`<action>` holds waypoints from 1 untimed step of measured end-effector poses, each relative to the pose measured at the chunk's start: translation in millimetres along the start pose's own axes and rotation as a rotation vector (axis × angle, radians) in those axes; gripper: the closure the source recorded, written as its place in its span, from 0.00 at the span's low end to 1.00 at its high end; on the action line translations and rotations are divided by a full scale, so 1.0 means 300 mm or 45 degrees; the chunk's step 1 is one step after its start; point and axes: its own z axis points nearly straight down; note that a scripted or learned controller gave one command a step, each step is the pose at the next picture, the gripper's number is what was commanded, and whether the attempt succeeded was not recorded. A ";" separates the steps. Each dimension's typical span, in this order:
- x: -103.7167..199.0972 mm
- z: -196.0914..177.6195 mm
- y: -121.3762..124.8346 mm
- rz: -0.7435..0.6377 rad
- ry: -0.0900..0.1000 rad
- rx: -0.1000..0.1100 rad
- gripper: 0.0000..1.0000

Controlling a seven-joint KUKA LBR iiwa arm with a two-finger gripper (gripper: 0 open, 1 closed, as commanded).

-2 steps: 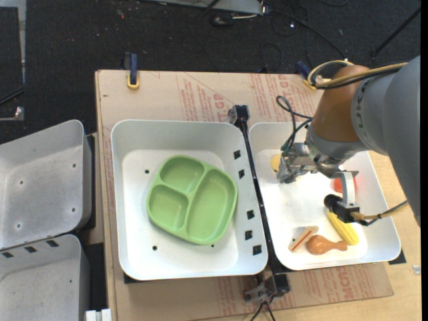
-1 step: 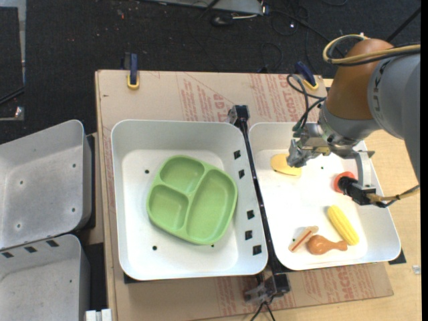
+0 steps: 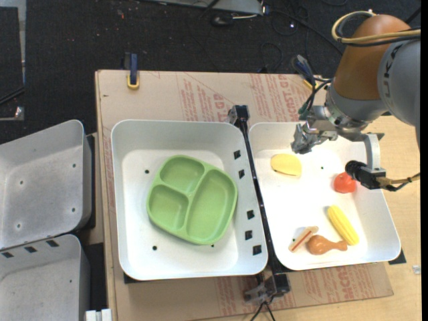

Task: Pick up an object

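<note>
In the camera view, the right bin (image 3: 294, 206) sits on the table (image 3: 200, 92) and serves as the reference for everything else. The grey arm (image 3: 374, 59) comes in over the right bin's far right corner. It ends in the gripper (image 3: 302, 142), which hangs above the far left part of the bin, close to its far wall. Whether the gripper is open or closed cannot be told from this slant, and nothing is seen gripped in it.

The nearest loose thing is a pale yellow piece (image 3: 286, 164), lying flat on the right bin's floor in its far left part. It is just below and slightly left of the gripper's tip in the picture. It looks close to the tip, but contact cannot be made out.

A small red piece (image 3: 344, 183) lies by the right bin's right wall, well apart from the gripper. A toy corn cob (image 3: 342, 224) lies in the bin's near right part, angled toward the near corner. Next to it, along the near wall, lies a brown toy drumstick (image 3: 322, 245). A thin orange stick (image 3: 302, 239) lies just left of the drumstick.

To the left of the right bin, the left bin (image 3: 134, 152) holds a green divided plate (image 3: 192, 198) resting flat on its floor.
</note>
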 end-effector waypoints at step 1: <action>0.020 -0.201 -0.012 0.000 0.000 -0.001 1.00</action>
